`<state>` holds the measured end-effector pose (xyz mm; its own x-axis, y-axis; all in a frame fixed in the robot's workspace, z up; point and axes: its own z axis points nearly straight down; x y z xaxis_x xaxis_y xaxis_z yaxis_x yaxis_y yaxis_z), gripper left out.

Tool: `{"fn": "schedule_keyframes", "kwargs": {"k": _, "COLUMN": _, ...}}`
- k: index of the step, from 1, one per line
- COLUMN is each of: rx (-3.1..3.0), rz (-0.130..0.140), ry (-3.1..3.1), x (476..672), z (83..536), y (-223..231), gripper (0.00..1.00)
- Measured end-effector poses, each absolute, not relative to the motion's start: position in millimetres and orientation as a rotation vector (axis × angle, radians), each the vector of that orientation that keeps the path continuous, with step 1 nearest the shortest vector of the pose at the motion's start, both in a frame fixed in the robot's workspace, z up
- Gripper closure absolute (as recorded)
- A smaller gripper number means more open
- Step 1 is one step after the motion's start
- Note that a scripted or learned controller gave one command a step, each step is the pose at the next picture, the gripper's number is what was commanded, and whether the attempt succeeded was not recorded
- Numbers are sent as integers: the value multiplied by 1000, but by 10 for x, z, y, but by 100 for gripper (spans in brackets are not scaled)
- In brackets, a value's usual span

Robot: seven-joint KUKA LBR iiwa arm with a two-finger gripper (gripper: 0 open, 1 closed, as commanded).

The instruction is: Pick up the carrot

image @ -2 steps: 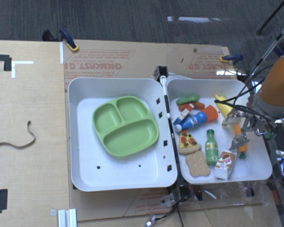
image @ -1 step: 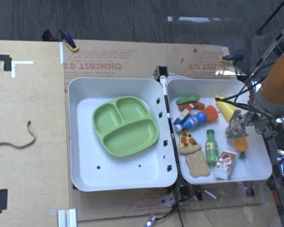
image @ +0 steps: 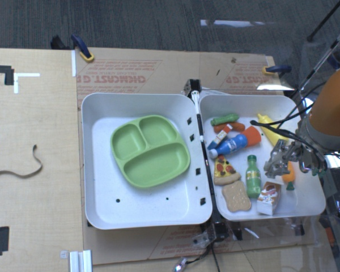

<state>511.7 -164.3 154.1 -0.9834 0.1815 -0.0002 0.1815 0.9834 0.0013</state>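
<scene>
Arm: the grey arm with its orange band point(image: 333, 103) reaches in from the right over the right-hand shallow white bin point(image: 314, 208), wrist bent down toward that bin's right half.

Pincer: the metal pincer point(image: 279, 162) hangs low over the bin, just left of a small orange piece; whether it is released or clenched I cannot tell, since the mechanism is a blur of grey parts here.

Carrot: the small orange carrot with a green tip point(image: 288, 174) appears to lie at the right of the right bin, touching or just beside the pincer's lower right; part of it is hidden by the wrist, so this reading is a judgement.

Grasp: nothing shows plainly inside the pincer, so no hold on the carrot can be claimed.

Neighbours: a yellow banana point(image: 267, 127) lies above the pincer, a green plastic bottle point(image: 253, 176) to its left, a small white and red carton point(image: 267, 199) below it, and a blue bottle with a white cap point(image: 229, 145) further left.

Left bin: a green divided plate point(image: 151, 150) sits in the other white bin point(image: 96, 174), well apart from the work.

Progress: the approach looks made, with the pincer down at the carrot; the secure grip and the lift are left.
</scene>
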Motion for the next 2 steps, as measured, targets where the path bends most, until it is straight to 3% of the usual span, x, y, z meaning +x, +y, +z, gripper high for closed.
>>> {"fn": "schedule_keyframes", "kwargs": {"k": 1, "rx": 287, "rz": 1, "ry": 3128, "x": 5117, "z": 1541, "y": -1644, "gripper": 0}}
{"fn": "schedule_keyframes", "kwargs": {"k": 2, "rx": 240, "rz": 0, "ry": 3129, "x": 5599, "z": 915, "y": -1918, "gripper": 0}}
